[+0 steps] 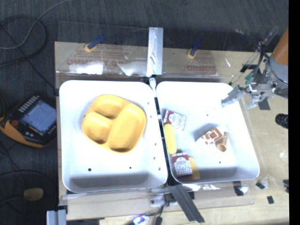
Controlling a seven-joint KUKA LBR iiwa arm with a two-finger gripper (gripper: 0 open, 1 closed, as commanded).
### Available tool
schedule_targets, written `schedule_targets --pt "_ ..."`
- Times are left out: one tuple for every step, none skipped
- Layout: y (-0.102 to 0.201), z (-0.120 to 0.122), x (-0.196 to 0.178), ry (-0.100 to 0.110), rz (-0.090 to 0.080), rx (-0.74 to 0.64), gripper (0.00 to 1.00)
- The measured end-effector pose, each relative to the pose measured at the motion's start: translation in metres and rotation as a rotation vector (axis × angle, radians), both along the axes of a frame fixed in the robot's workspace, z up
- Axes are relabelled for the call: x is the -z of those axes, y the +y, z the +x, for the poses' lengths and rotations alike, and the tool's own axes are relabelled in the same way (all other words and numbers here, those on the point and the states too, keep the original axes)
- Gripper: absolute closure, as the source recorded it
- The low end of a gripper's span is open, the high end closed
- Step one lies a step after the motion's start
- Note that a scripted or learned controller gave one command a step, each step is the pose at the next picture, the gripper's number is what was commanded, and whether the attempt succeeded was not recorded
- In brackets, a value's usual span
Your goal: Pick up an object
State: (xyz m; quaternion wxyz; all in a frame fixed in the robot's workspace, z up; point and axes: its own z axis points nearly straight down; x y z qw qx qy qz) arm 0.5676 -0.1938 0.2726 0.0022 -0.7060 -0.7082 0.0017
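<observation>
Bench, left bin (70,125): yellow buns (114,122) | right bin (243,139): packets (175,120) | claw (233,97): grip state unclear

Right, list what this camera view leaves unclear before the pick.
- gripper: too small and blurred to tell how it stands; the arm runs off the right edge.
- red packet: its print is too small to read.
- yellow piece: lies against the divider, so its far side is hidden.
- brown cone item: too blurred to identify.
</observation>
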Motion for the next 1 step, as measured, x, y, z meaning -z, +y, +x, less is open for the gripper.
schedule_targets --pt "0.0410 0.0176 0.0514 0.002 0.000 0.188 0.00"
